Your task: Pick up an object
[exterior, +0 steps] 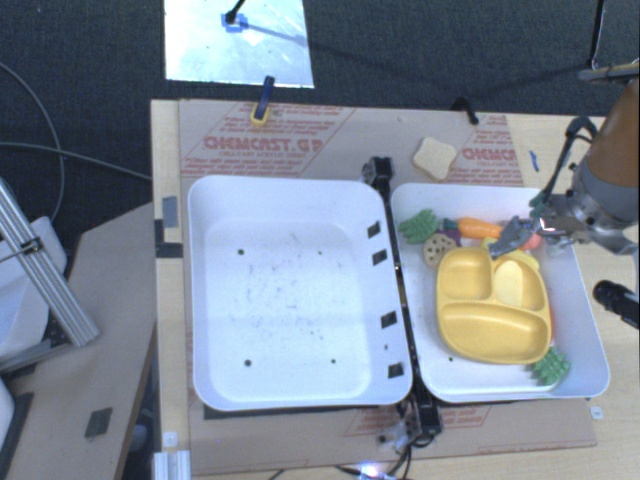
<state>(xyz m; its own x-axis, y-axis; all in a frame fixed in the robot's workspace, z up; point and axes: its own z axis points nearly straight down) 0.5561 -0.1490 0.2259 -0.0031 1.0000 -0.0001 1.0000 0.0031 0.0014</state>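
Gripper [517, 236] hangs low over the far rim of the yellow divided plate [494, 304] in the right bin [590, 353]; whether it is parted or closed, I cannot tell. An orange carrot-like toy [480, 228] lies just beyond the plate, green pieces [418, 226] beside it. Risk, in my judgement: the clutter is tight, so a descent could strike the plate rim or nudge neighbours aside. The bins rest on printed cardboard [290, 133], dark carpet [80, 58] beyond.
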